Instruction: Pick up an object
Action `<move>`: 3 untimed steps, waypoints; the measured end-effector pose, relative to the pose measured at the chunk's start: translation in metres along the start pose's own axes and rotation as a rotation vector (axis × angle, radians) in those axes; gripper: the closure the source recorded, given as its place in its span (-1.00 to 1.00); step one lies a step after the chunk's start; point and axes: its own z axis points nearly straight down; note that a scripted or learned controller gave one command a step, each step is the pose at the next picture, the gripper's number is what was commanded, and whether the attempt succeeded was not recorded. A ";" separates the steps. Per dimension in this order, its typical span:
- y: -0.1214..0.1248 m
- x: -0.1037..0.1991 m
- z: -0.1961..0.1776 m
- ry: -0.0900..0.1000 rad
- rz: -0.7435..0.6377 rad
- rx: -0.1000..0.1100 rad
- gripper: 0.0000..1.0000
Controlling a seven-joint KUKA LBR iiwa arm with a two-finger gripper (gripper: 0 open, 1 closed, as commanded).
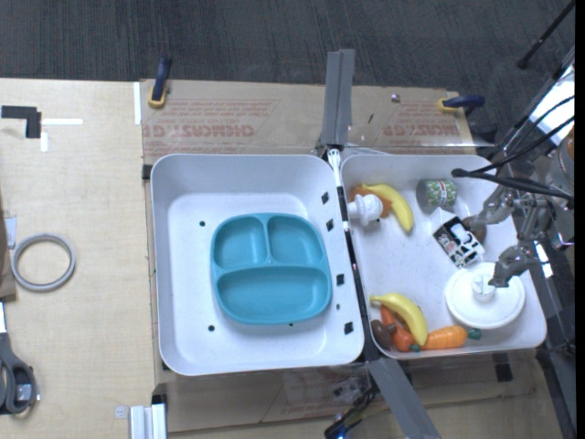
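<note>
Gripper (498, 245) low over round white plastic lid (483, 301), right bin (413, 262); finger state indiscernible. Risk: glancing off lid's central knob, grasping nothing.

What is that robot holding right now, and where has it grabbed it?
It cannot be told. The gripper sits right over the white lid in the right bin, but no object is visibly between its jaws.

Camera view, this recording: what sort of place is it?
Most likely a robot-grasping test bench in a lab: two white bins, left and right, toy bananas and a blue divided plate as props, and clamps pinning cardboard to the bench.
</note>
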 end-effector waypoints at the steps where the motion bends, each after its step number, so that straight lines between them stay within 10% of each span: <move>1: -0.016 -0.095 0.138 -0.001 -0.158 -0.001 -1.00; 3: 0.059 -0.145 0.193 -0.003 -0.035 0.000 -1.00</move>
